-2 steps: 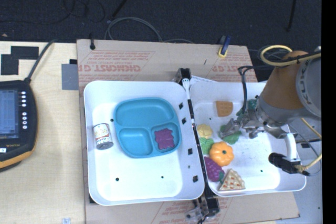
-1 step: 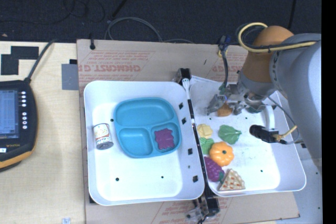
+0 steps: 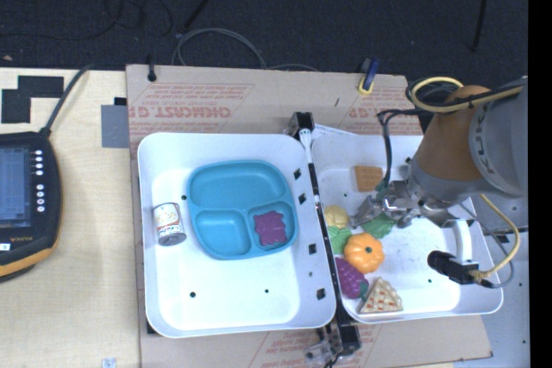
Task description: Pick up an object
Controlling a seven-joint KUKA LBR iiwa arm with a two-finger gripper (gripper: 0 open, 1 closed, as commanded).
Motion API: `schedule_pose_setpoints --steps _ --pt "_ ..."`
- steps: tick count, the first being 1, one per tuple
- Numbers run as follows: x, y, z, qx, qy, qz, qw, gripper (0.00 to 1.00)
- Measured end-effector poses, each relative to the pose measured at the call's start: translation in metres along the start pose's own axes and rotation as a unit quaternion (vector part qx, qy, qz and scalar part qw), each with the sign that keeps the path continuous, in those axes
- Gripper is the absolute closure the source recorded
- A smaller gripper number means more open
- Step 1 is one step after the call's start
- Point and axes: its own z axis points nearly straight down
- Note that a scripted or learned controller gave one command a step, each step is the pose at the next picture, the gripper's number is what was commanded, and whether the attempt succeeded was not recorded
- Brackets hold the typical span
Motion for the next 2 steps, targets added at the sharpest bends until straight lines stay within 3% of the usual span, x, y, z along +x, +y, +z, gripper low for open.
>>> schedule_pose_setpoints --steps 1,2 --pt "-0.001 0.003 -0.01 -0.002 0.0 0.001 1.0 1.0" --pt "0.07 0.023 -0.107 -0.007 0.0 -0.005 1.0 1.0"
